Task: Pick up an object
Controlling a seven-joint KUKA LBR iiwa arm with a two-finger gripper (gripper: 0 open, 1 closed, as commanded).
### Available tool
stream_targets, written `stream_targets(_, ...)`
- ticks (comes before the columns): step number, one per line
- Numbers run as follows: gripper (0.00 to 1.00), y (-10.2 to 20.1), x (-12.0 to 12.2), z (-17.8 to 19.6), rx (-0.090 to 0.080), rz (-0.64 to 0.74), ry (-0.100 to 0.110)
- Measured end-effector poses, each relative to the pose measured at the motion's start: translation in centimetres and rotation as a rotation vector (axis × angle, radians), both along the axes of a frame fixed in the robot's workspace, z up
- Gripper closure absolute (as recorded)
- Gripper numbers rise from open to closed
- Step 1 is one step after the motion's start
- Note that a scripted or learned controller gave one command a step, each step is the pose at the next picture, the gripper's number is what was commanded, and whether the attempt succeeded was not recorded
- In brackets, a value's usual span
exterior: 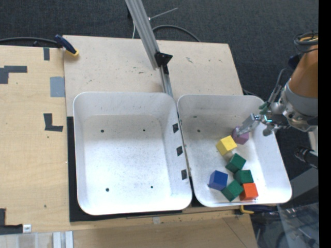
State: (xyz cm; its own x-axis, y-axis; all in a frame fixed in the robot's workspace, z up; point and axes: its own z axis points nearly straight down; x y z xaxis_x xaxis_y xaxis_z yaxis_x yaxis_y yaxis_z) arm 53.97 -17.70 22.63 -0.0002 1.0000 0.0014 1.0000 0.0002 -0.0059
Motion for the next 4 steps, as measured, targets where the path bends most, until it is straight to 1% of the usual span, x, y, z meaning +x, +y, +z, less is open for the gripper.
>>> stream_targets(1,0.00,0.0,0.1,0.3,-0.001,0.001,-0.005)
stream_targets(2,0.00,-0.3,-0.1,-6.1,0.000,0.000,0.002)
stream_targets(3,0.00,-0.1,-0.1,-10.5,-0.001,0.001,0.001)
stream_targets(4,0.00,0.0,-0.1,-13.5,0.001,0.001,-0.002)
